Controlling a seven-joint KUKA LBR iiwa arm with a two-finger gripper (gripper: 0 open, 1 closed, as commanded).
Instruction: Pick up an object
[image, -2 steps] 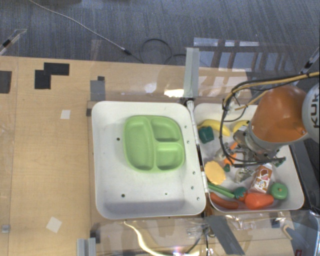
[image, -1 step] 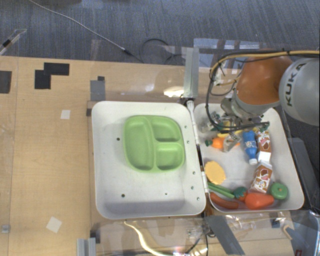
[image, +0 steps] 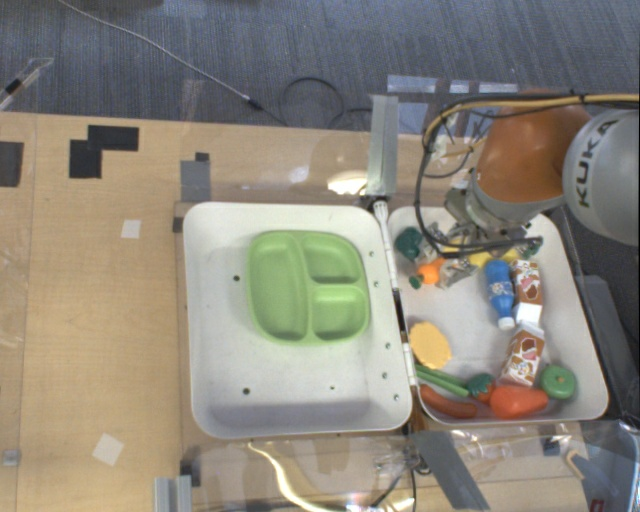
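- Gripper (image: 462, 262) low at the right bin's (image: 590, 395) 11 o'clock corner, above a small orange toy (image: 429, 272); finger opening cannot be told.
- Advice: centre over the toy, clear of the blue bottle (image: 499, 289) at 3 o'clock, before closing.

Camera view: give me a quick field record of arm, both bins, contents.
arm: reaches in from the right, wrist over the far end of the right bin
pincer: low over the bin's far part, next to a small orange piece
left bin: holds a green divided tray
right bin contents: blue bottle, yellow disc, red and green toy vegetables along the near edge
grasp: nothing seen between the fingers
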